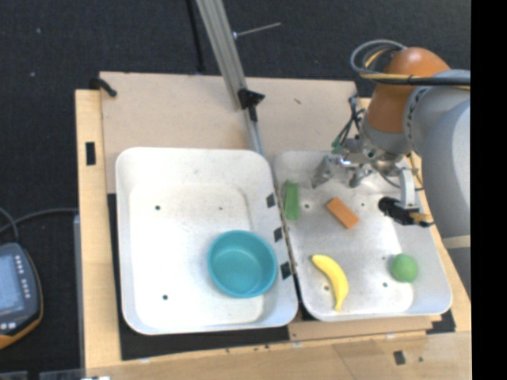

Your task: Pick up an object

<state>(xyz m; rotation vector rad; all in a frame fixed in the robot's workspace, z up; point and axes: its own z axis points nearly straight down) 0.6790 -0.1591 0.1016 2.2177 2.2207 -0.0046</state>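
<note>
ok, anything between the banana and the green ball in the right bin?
No. In the camera view, bare white bin floor separates the banana from the green ball. The orange block sits farther up, off that line.

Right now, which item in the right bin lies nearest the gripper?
The orange block, just below the gripper; the banana and green ball lie farther toward the front.
</note>
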